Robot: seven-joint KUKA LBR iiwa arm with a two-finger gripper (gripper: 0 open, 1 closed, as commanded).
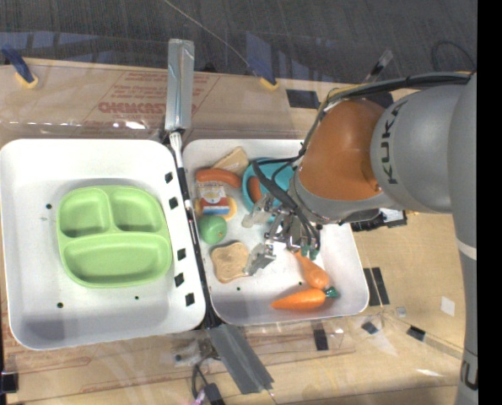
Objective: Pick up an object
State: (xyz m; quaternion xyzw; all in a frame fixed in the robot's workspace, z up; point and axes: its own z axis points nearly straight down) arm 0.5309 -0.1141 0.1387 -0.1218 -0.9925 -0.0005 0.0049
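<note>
Arm [419,150] over right bin [352,298] | claw [267,239] above toast [229,261]

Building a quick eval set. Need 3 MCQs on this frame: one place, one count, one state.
1. Where does the green divided tray lie?
A. left bin
B. right bin
C. on the bench outside the bins

2. How many carrots lie in the right bin?
A. none
B. two
C. five

3. How do the carrots lie relative to the gripper?
A. clamped in it
B. apart from it, on the bin floor
C. stacked on top of it

Key:
1 A, the tray sits in the middle of the left bin.
2 B, one carrot lies above the other near the bin's front edge.
3 B, both rest on the floor to the gripper's right.
</note>
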